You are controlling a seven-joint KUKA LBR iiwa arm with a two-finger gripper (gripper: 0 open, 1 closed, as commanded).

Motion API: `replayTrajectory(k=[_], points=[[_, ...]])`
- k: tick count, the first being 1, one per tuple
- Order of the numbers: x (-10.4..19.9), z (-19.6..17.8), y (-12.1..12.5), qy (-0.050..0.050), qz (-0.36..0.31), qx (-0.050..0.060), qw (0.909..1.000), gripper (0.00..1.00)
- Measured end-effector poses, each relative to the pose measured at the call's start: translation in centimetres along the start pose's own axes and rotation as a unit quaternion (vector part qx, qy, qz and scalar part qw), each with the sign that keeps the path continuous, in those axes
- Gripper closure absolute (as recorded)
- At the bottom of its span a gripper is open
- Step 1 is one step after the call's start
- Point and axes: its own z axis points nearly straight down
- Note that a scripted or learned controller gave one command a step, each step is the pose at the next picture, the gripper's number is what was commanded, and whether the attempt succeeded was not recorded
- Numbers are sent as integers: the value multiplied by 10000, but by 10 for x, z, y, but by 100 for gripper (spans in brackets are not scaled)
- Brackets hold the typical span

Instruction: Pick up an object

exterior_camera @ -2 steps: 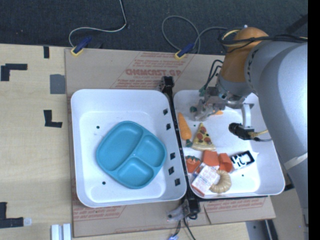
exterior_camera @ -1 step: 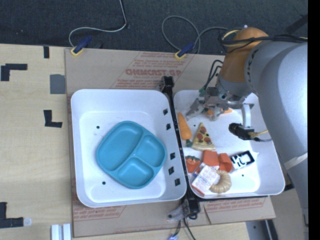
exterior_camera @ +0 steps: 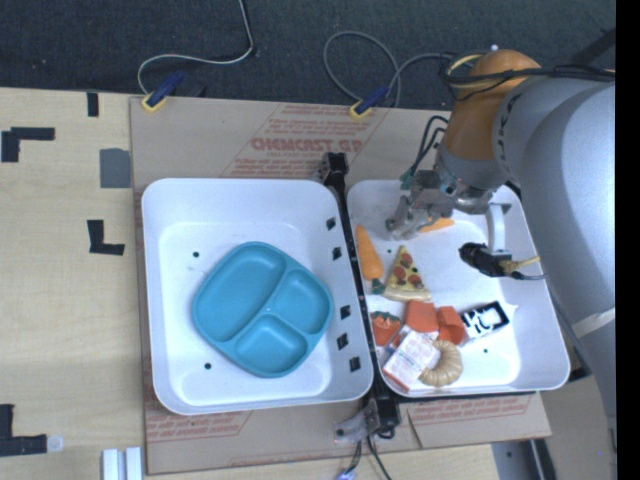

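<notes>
Pincer (exterior_camera: 402, 220) is low in the right bin (exterior_camera: 540, 368), above the pizza slice (exterior_camera: 405, 276) in the view, over bare white floor. Can't tell whether it's wide or narrow; the wrist blocks the angle. Nothing visibly in it.

The likeliest target is my guess: the flat orange piece (exterior_camera: 437, 226), up and right of the pizza slice, just beside the pincer. I can't tell if they touch.

Risks from here:
- Closing on nothing. The pincer looks offset from the orange piece, toward the pizza-slice side. If it shuts where it is, it probably grabs air or clips one edge.
- The orange piece looks thin and lies flat. Little to bite on, so it's likely to slide on the smooth floor or flip out rather than lift.
- Carrot (exterior_camera: 368, 253) sits just left of the pizza slice, along the bin wall. A sweep that way could nudge it or jam it against the wall.
- The clutter below the pizza slice is packed tight: red-orange blocks (exterior_camera: 435, 320), white and red packet (exterior_camera: 410, 356), beige curl (exterior_camera: 445, 365), black and white card (exterior_camera: 487, 318). Several touch each other. A retry down there risks a double pick or dragging neighbours.
- The pincer is close to the bin's far wall, on the far side of it from the pizza slice. A steep approach could scrape it.

Blue divided plate (exterior_camera: 262, 308), in the bin left of the pizza slice, is well apart and no factor.
</notes>
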Motion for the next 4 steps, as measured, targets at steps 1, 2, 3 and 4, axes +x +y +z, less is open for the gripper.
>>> replayTrajectory(k=[1, 2, 3, 4], points=[[0, 1, 0, -1, -1, 4, 10000, 0], [1, -9, -1, 7, -4, 7, 10000, 100], [1, -9, -1, 6, -5, 9, 10000, 0], [-9, 19, -97, -20, -21, -217, 9998, 0]])
